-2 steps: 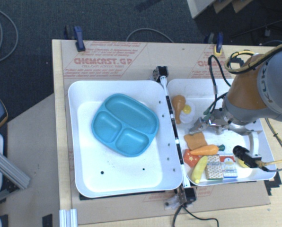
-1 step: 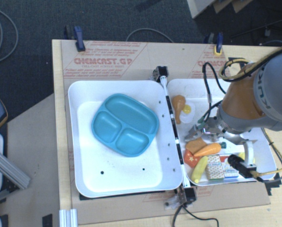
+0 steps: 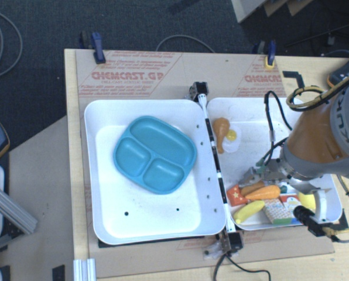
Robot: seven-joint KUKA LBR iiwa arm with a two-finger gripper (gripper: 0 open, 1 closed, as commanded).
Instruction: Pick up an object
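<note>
A blue divided plate lies in the left white bin; blue clamps grip the desk.

Blue plate in white bin; yellow banana, orange carrot, tan worktop with red letters.

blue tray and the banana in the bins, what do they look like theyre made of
The blue tray looks like moulded plastic with a smooth, slightly matte finish: even colour, rounded edges and three pressed compartments. The banana is probably a plastic or rubber toy: its yellow is uniform and faintly shiny, with no spots, though it is small in the view. Both bins, such as the left bin, look like white plastic.
</note>
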